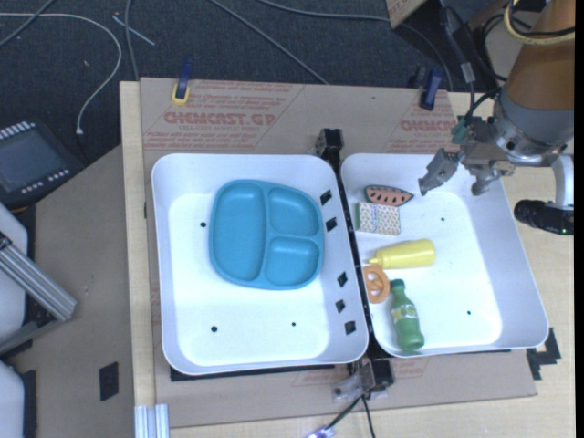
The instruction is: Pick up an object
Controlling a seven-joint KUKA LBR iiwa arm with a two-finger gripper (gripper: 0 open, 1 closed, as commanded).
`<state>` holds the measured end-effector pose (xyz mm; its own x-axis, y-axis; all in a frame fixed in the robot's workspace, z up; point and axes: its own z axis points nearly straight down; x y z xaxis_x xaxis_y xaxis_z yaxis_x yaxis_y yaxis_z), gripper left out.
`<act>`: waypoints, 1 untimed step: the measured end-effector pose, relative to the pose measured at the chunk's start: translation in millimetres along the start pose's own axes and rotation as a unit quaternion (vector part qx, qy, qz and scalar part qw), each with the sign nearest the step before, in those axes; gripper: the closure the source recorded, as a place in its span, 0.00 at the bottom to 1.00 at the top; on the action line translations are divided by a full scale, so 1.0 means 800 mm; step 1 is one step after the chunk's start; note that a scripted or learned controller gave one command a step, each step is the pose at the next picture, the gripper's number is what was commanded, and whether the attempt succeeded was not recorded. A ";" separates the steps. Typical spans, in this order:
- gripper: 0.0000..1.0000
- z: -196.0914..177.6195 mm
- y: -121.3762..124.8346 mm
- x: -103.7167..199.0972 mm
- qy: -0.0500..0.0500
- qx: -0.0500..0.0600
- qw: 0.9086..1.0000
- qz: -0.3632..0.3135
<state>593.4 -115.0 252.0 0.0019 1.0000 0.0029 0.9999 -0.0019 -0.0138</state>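
Hovering jaws (458, 173) spread apart, glossy yellow bottle (402, 255), smooth divided blue plate (266, 234).

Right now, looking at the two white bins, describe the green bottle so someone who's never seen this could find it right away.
Start at the right bin, the one without the blue plate. Along its left side a few small things lie in a row; follow it to the near corner. The green bottle is the last one there, just past the yellow bottle and beside the pretzel, and the only green thing.
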 end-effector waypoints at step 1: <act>0.00 -0.009 0.003 0.000 -0.001 -0.006 1.000 -0.001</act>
<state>595.6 -114.8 258.9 -0.0007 1.0000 0.0011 1.0000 0.0007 -0.0011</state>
